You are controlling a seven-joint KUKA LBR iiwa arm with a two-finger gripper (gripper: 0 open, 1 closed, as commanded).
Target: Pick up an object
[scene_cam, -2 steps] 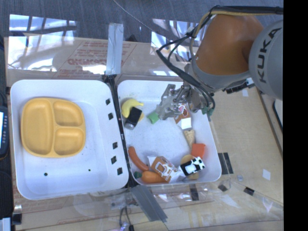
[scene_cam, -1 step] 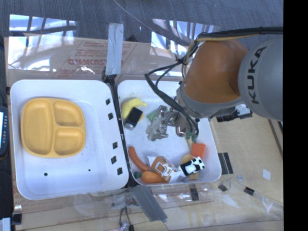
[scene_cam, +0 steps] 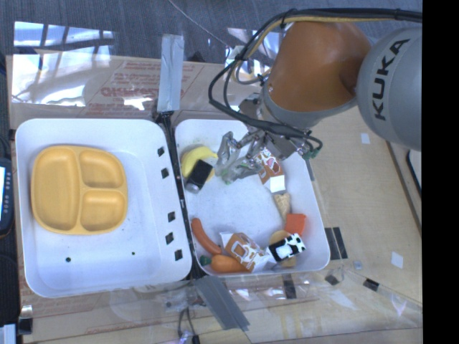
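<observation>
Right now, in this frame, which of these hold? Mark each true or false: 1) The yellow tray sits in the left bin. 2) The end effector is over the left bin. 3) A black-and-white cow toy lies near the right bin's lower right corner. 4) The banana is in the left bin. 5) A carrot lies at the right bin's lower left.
1) True: the yellow tray lies in the left bin.
2) False: the end effector is over the right bin.
3) True: the cow toy is there.
4) False: the banana is in the right bin, upper left.
5) True: the carrot lies there.
</observation>
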